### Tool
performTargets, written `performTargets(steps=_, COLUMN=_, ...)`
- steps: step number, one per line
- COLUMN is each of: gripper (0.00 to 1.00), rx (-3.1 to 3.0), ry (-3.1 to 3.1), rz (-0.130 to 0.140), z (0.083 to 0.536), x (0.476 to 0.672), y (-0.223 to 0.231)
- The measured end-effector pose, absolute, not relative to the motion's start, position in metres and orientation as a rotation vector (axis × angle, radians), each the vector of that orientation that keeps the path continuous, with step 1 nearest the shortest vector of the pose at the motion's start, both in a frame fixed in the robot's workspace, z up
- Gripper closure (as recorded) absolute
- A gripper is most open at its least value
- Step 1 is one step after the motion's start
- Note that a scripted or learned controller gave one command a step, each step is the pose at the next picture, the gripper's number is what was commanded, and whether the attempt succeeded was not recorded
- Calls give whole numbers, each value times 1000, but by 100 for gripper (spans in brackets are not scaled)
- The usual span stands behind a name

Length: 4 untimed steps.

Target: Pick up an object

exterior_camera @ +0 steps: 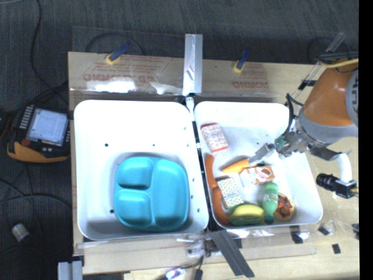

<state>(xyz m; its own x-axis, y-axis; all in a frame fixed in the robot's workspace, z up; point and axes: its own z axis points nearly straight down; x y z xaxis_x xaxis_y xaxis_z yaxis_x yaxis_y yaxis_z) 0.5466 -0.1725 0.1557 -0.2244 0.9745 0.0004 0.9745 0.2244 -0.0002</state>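
Observation:
The right bin [250,118] holds a heap of small items along its near side: a red and white carton [213,137], an orange carrot [235,165], a white and orange packet [257,174], a white box [230,192], a yellow banana [247,213], a green bottle [270,197] and a reddish item [285,206]. My gripper [260,152] reaches in from the right, low over the bin. Its tip sits just above and right of the carrot and close to the packet. Nothing visibly hangs from it.
A turquoise divided tray [151,192] lies in the left bin [116,121]. A long orange piece [210,182] lies along the right bin's left wall. The arm's orange band [326,98] looms over the bin's right rim. A handheld device [41,132] lies off the bench's left side.

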Motion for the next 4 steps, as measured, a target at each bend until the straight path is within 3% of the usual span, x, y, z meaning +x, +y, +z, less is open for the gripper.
performTargets(steps=1, gripper=0, rx=-2231, ry=-2207, rz=2, z=137, x=536, y=-98)
performTargets(steps=2, gripper=0, rx=-2232, ry=-2212, rz=-4, z=103, x=536, y=-97)
performTargets(steps=3, gripper=0, rx=-2078, ry=-2368, rz=-6, z=90, x=575, y=-158)
performTargets(steps=4, gripper=100, rx=-2077, ry=-2369, rz=-12, z=101, x=577, y=-156)
